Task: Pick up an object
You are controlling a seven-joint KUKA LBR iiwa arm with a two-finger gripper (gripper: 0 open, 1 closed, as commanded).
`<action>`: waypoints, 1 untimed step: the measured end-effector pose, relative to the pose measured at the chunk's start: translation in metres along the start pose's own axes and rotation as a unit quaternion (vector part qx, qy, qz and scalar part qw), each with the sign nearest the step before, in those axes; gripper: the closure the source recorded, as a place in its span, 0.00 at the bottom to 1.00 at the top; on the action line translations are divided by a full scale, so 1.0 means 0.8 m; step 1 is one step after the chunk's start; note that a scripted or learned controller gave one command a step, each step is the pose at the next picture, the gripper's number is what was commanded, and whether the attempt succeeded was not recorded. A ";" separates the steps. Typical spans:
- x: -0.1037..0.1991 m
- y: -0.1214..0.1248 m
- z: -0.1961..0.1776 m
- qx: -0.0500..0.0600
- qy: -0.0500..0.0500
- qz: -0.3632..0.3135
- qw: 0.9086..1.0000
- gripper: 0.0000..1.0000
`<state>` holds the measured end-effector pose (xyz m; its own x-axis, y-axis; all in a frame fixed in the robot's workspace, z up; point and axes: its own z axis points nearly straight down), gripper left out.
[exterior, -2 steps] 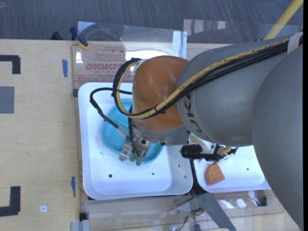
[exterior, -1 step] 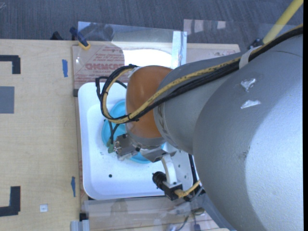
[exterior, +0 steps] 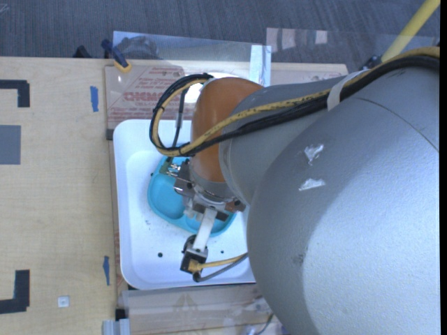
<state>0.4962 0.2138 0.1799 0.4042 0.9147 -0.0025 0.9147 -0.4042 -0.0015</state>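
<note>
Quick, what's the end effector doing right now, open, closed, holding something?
End effector: cannot be told; it is over a blue object in the white bin.

The arm (exterior: 335,187) hides much of the blue object (exterior: 159,198); the white bin (exterior: 135,180) is half covered too.

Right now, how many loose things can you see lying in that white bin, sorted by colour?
Blue: 1, a blue thing, partly under the arm
Total: 1 in view. The arm covers much of the white bin, so more may lie hidden.
</note>
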 end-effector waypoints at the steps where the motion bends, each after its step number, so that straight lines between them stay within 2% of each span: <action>1: 0.044 0.064 -0.008 0.000 0.000 0.207 0.978 1.00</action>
<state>0.5574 0.2255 0.1859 0.7396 0.6730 -0.0024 0.6730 -0.7396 -0.0006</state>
